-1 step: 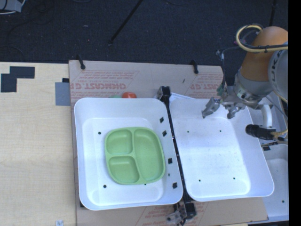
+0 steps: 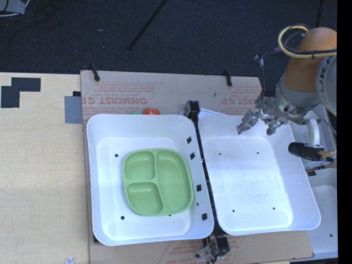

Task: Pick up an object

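A light green plate with three compartments lies flat in the left white bin, a little right of its middle. My gripper hangs over the far right corner of the right white bin, well away from the plate. Its two fingers are spread apart and nothing is between them.
A small red-orange object sits on the cardboard just behind the left bin's far rim. A black divider with clips runs between the two bins. The grey and orange arm fills the upper right.
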### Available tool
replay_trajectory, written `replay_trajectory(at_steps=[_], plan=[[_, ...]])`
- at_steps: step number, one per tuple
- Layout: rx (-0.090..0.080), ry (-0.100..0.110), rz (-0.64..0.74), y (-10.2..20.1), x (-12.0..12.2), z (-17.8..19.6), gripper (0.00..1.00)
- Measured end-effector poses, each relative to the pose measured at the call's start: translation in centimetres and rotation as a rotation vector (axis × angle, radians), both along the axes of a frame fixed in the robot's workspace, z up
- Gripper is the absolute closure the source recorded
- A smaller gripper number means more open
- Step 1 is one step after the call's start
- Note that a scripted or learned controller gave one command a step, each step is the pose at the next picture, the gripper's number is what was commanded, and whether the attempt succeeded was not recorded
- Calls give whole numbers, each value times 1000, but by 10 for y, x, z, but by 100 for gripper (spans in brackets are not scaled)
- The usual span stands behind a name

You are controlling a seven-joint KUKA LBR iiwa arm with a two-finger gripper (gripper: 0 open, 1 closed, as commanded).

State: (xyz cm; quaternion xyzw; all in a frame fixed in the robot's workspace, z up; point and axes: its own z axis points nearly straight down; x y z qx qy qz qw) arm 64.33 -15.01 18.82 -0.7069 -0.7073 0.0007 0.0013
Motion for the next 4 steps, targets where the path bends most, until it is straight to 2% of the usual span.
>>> replay_trajectory(at_steps=[1, 2, 3, 4], plan=[[1, 5, 0, 3, -11, -53, 0], [1, 4, 0, 5, -12, -104, 0], [-1, 0, 0, 5, -11, -90, 100], [-2, -7, -3, 2, -12, -27, 100]])
